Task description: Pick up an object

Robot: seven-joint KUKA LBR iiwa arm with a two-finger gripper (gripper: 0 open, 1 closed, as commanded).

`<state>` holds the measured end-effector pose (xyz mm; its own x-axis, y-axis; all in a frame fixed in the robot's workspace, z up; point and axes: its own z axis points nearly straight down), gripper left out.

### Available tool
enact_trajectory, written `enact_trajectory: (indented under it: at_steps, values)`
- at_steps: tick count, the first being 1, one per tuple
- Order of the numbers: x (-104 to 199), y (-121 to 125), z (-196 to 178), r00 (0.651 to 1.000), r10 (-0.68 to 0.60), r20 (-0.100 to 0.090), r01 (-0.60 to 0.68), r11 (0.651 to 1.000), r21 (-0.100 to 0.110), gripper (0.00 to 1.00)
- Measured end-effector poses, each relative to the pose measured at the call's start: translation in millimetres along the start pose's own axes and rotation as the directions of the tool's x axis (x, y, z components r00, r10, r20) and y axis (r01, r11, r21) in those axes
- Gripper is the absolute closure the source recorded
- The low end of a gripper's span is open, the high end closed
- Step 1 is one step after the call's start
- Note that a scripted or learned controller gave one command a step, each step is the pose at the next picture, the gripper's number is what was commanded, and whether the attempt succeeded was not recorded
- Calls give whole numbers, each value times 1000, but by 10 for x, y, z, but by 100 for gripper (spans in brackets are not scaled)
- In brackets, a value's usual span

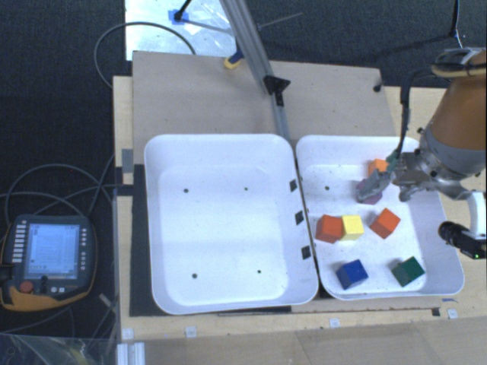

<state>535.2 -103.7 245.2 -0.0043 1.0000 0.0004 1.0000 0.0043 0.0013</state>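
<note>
Teach pendant [47,261] on floor left of bench; tripod leg [251,40] above bins.

7 blocks [352,226] lie in the right bin [319,272].

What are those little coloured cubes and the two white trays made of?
The cubes, such as the blue cube and the yellow cube, look like painted wood or solid plastic: flat matte colour, crisp edges, no shine. I cannot tell which. The right bin and left bin look like thin moulded plastic: smooth, slightly glossy white, with rounded corners and curled rims.
</note>
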Motion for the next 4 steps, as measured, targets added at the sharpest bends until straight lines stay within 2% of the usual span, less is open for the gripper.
enact_trajectory:
  at_steps: [1, 2, 3, 4]
  values:
    - [0, 1, -2, 1000, 1, 0, -1, 1000, -1, 0]
    - [59, 42, 439, 1000, 1, 0, -1, 1000, 4, 0]
    - [-11, 108, 988, 1000, 2, 0, -2, 1000, 5, 0]
    - [-14, 161, 1294, 1000, 0, 2, 0, 1000, -15, 0]
